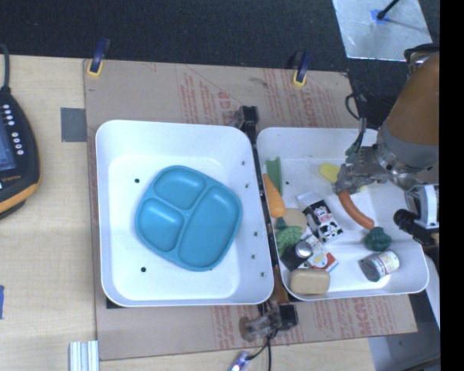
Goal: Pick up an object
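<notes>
The tool [354, 178] hangs low over the right bin [294, 141], just above the orange sausage [356, 209] lying there unlifted, so nothing is picked yet; its grip I cannot tell.

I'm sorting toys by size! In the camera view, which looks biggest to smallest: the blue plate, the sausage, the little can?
1. Blue plate, by far.
2. Sausage.
3. Little can, though it looks close to the sausage in size.
</notes>
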Controlling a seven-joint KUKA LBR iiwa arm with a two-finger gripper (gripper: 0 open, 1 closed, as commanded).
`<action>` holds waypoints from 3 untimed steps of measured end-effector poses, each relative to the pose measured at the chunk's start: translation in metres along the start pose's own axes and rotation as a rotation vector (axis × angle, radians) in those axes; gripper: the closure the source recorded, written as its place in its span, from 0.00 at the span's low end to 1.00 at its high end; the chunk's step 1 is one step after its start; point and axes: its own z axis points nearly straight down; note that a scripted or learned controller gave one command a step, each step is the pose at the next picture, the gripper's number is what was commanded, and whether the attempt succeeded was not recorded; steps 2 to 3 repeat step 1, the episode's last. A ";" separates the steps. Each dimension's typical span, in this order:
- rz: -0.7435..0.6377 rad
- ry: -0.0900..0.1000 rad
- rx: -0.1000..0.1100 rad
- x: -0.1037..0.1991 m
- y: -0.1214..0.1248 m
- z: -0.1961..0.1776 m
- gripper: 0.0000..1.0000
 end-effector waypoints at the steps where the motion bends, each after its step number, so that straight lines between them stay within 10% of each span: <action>1: -0.003 0.000 -0.001 0.086 -0.003 -0.040 1.00; 3: -0.003 0.000 -0.001 0.086 -0.003 -0.040 1.00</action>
